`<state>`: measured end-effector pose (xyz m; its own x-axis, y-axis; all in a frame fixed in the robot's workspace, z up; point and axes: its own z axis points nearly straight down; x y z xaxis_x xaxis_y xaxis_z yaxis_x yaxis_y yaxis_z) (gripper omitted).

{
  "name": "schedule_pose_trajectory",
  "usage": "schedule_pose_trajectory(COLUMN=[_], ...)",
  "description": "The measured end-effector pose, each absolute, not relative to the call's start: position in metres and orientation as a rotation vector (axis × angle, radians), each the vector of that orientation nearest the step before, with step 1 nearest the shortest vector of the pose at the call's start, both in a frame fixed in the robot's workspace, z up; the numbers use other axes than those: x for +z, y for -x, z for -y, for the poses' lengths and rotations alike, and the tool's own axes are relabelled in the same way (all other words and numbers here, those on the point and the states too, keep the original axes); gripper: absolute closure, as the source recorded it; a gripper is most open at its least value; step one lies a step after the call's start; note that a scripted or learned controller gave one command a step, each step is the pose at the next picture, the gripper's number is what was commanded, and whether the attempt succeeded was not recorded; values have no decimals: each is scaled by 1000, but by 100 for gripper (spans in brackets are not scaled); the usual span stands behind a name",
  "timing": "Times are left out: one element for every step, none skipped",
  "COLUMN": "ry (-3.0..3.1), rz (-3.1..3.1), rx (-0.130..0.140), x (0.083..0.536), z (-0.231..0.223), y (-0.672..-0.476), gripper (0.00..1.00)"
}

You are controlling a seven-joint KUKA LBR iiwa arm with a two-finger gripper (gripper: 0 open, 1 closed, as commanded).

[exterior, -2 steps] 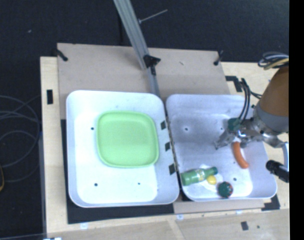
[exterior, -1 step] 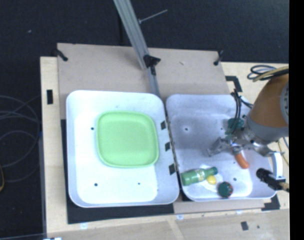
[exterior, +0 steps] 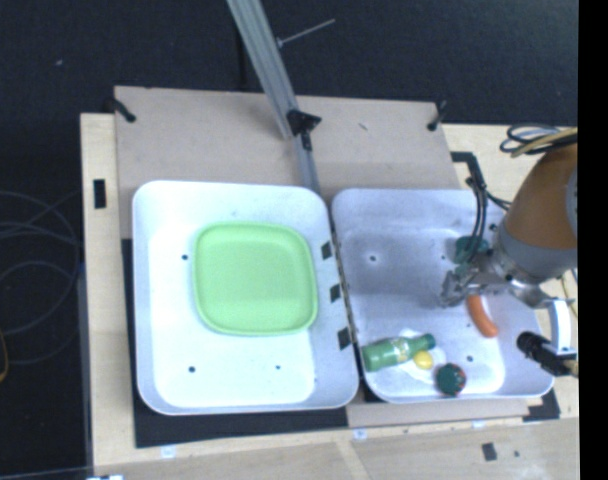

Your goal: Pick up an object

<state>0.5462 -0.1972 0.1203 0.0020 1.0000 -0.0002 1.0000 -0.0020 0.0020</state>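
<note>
Arm: grey w/ orange band, reaches in from view's right, over right bin.
Gripper: low over right bin, mid-right area, above bare floor. Fingers too small/blurred; can't tell if released or clenched. Nothing seen betw. them.
Right bin: white, shallow. Objs all in near-right part.
Orange obj: elongated, carrot-like, lies just beside gripper on its near-right side; contact unclear.
Green bottle: on its side nr front wall, cap end toward right.
Yellow obj: small, touching or just beside bottle's cap end.
Dark green ball: nr front wall, just right of yellow obj.
Left bin: white, holds light green square plate, flat, approx centred.
Bench: tan board under both bins.
Pole: grey, slants from top of view down to gap betw. bins at back.
</note>
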Motion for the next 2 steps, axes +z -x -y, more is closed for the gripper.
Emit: schedule_pose_trajectory(ry=[-2218, -2217], rz=[-2218, -2218], rx=[4, 5], x=[179, 239], z=[197, 195], y=[-555, -549], gripper=[100, 100])
